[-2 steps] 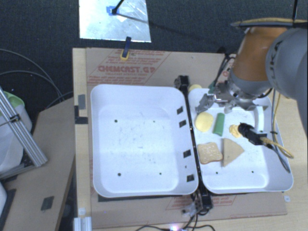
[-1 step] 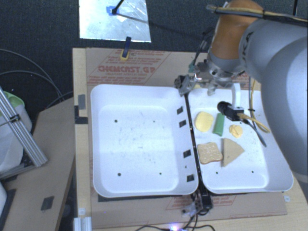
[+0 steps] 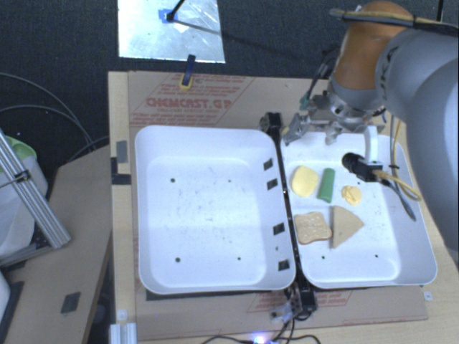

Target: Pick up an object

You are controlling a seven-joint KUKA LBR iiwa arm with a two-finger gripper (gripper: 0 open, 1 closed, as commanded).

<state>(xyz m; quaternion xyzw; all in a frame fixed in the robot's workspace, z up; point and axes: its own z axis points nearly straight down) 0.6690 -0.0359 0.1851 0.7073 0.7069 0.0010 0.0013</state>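
Gripper point(image 3: 316, 124) over far edge of right bin point(image 3: 412, 264), near the divider; finger state not readable from this angle, nothing visibly held. Hangs from grey arm point(image 3: 423, 84) with orange band point(image 3: 366, 41), entering from right.

Left to right across bench:
- Aluminium frame point(image 3: 32, 199) at far left, off the bench board.
- Left bin point(image 3: 208, 206), white, shallow, with faint scuffs and a few dark specks on floor.
- Black clips point(image 3: 276, 185) along seam between bins.
- Right bin contents, all resting on floor, clear of gripper: yellow rounded piece point(image 3: 305, 181) just beside seam; green stick point(image 3: 327, 185) just right of it, lying roughly lengthwise front to back; toast-like slice point(image 3: 313, 227) nearer front, below yellow piece; tan wedge point(image 3: 346, 225) touching or nearly touching slice on its right; small pale yellow lump point(image 3: 351, 193) right of green stick.
- Black fitting with cables point(image 3: 366, 168) over right bin, beyond lump.

Behind bins: shiny foil sheet point(image 3: 171, 18) on dark floor.
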